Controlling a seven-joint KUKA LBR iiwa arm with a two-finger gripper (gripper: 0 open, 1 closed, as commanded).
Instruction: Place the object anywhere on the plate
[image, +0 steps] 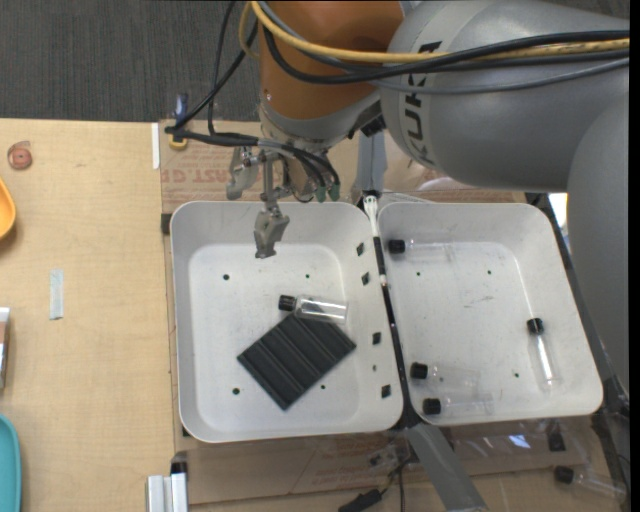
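Note:
A dark ribbed square plate (297, 360) lies flat in the left bin (200, 300), turned like a diamond. A small clear vial with a black cap (312, 307) lies on its side at the plate's far corner, touching or overlapping that edge. My gripper (252, 218) hangs above the back of the left bin, up and to the left of the vial and apart from it. It is open, and nothing is between its fingers (267, 233).
The right bin (480, 290) holds several clear vials with black caps, one at the back left (397, 245), one at the right (541, 350), and others at the front left (425, 390). A raised rim divides the two bins. The wooden bench lies to the left.

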